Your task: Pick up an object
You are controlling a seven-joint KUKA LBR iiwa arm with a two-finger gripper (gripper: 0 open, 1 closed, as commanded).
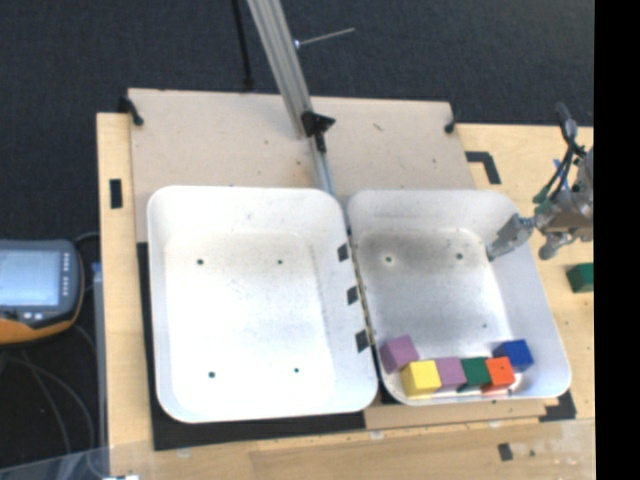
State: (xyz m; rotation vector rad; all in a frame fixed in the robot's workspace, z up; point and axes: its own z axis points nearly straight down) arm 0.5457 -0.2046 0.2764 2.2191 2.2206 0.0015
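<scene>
Blocks lay nearest the lens, crowded in the near corner of the right bin [520,268]: a yellow block [422,377], two purple blocks [400,351] [451,371], an orange block [499,372], a blue block [515,352], and a sliver of green block [473,386] between the second purple and the orange. They looked like small rigid cubes, probably light and hard-faced, so a squeeze across two flat opposite sides should have held one without crushing it. Because most of them touched, the first purple block, standing a little apart from the row toward the bin's middle, seemed the easiest to straddle. Beyond the far right rim of that bin hung the gripper [520,232], well apart from the blocks; whether it was wide or narrow could not be told, and nothing showed in it. That bin's floor was smooth, scuffed white plastic with sloping walls. Left of it sat the left bin [160,268], both on a pale wooden bench [290,128] over dark carpet [100,38], with a slanted metal pole [280,58] behind.
</scene>
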